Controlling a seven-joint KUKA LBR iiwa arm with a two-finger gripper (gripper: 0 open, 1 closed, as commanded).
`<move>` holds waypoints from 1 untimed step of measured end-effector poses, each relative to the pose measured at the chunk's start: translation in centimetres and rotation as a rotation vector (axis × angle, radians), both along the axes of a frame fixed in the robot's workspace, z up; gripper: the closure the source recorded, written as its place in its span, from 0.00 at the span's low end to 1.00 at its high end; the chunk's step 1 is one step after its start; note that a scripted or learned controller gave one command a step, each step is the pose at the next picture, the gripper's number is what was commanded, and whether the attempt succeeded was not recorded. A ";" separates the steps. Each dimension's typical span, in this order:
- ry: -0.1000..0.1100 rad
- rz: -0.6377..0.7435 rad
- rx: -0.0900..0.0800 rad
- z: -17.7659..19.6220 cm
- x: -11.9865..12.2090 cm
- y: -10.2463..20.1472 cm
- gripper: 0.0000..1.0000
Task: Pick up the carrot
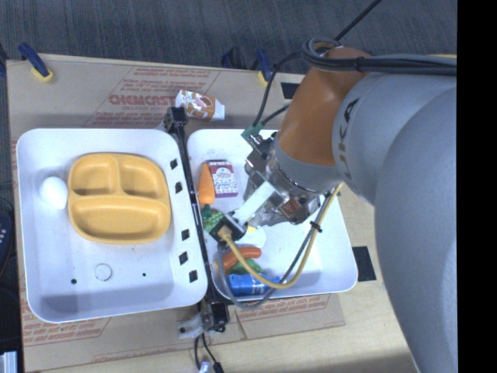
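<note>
The carrot [205, 183] is a short orange piece lying along the left wall of the right bin [334, 263], with a green leafy bit [210, 217] just below it. My gripper [270, 208] hangs over the middle of the right bin, to the right of the carrot and a little lower in the view. The wrist and its fittings hide the gripper's tips. Nothing orange shows at the gripper.
A red and white packet [221, 179] lies right beside the carrot. An orange-red item [245, 252] and a blue can [250, 285] sit at the right bin's near edge. The left bin [31, 278] holds a yellow divided tray [119, 196] and a white ball [53, 192]. A small carton [199, 105] lies behind the bins.
</note>
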State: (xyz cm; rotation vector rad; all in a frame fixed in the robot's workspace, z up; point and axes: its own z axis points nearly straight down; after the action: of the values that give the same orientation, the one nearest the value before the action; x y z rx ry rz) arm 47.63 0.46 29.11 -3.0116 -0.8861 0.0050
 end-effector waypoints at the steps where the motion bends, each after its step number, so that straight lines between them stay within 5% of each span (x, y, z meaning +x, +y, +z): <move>1: 0.004 -0.109 0.001 -10.1 -0.1 4.4 1.00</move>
State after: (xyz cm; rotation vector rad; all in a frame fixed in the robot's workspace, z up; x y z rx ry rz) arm 47.50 4.87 19.04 -3.0533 -0.7205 0.0110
